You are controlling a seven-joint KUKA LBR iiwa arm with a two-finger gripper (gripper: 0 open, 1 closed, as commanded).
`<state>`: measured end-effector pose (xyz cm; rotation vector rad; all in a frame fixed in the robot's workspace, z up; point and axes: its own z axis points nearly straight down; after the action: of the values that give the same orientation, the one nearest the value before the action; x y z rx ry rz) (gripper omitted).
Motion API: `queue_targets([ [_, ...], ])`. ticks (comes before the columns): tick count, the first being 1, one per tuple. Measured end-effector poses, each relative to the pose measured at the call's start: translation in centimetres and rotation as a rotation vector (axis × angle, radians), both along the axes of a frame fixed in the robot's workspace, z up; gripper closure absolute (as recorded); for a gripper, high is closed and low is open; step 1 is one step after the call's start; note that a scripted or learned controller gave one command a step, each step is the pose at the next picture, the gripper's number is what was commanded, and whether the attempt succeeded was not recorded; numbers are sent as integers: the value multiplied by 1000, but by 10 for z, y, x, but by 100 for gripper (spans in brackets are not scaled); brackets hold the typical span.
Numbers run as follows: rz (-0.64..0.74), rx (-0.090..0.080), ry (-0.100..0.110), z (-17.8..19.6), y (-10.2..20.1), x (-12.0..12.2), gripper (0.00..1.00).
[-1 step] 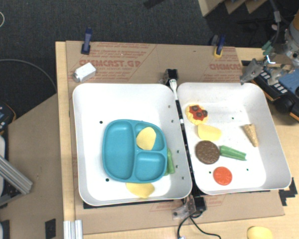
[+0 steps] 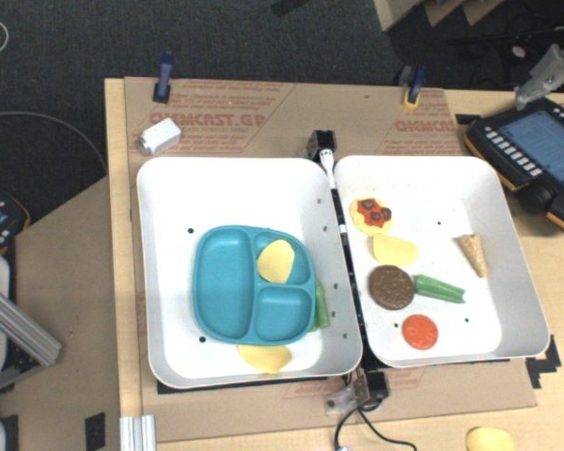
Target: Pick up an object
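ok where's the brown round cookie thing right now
The brown cookie lies in the right bin, near its left wall, just below a yellow piece, with the green bean against its right side.

White bins [image 2: 169, 252] hold a teal tray [image 2: 227, 289], brown disc [image 2: 391, 287], orange-red disc [image 2: 419, 331] and green piece [image 2: 439, 289].

— What lies around the cardboard sheet [image 2: 263, 111]?

— A blue clamp [image 2: 164, 76] grips its far edge towards the left, and a yellow-and-blue clamp [image 2: 414, 85] grips the same edge towards the right. A small white block [image 2: 160, 136] rests on it near the blue clamp.

— And off the sheet?

— A black handheld pendant [image 2: 531, 148] with a lit screen just past its right edge, a metal rail [image 2: 19, 332] off its left side, and dark carpet [image 2: 75, 26] beyond its far edge.
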<state>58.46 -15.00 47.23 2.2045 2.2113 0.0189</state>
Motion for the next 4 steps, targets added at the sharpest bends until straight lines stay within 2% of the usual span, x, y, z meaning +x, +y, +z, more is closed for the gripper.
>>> queue_targets([
  [1, -1, 1, 16, -1, 0, 1, 100],
  [2, -9, 5, 30, -72, -39, -42, 100],
  [3, 5, 2, 1, 73, 28, -17, 100],
  [4, -2, 8, 31, -9, 64, -110, 100],
])
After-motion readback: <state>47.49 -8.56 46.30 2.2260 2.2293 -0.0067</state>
